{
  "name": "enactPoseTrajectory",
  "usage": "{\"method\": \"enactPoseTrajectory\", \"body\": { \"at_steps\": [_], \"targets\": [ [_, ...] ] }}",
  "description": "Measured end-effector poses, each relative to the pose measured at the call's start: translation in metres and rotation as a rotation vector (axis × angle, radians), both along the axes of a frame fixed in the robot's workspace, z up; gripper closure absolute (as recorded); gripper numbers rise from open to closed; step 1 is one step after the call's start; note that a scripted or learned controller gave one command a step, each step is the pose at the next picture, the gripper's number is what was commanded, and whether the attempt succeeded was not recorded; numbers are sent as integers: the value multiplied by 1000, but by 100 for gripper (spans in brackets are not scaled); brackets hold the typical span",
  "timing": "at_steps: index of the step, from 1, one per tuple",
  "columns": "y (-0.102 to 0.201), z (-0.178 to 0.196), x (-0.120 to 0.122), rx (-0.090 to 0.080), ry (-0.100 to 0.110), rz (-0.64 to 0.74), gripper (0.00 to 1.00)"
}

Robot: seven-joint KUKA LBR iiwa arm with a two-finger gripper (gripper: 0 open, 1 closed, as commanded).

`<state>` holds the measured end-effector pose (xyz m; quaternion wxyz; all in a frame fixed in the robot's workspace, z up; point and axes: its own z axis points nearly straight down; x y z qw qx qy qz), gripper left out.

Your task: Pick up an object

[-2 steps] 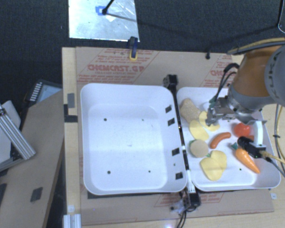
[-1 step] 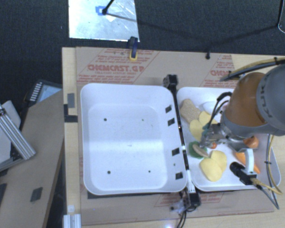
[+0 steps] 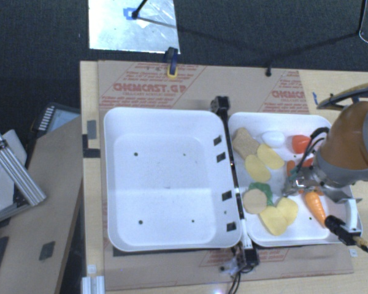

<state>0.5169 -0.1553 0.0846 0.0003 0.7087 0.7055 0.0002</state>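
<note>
Gripper (image 3: pixel 290 184) low in the right bin (image 3: pixel 340 234), fingers' state not discernible, beside the orange carrot (image 3: pixel 314 206) and yellow pieces (image 3: pixel 278 216); best descend squarely on one isolated item before closing.

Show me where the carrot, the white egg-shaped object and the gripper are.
carrot (image 3: pixel 316 207): camera view, middle of its orange body.
white egg-shaped object (image 3: pixel 273 138): camera view, its top surface.
gripper (image 3: pixel 292 183): camera view, at its fingertips.
</note>
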Motion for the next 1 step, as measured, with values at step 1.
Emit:
{"method": "enactPoseTrajectory", "body": {
  "at_steps": [1],
  "targets": [
    [64, 46, 51, 2, -8, 16, 100]
  ]
}}
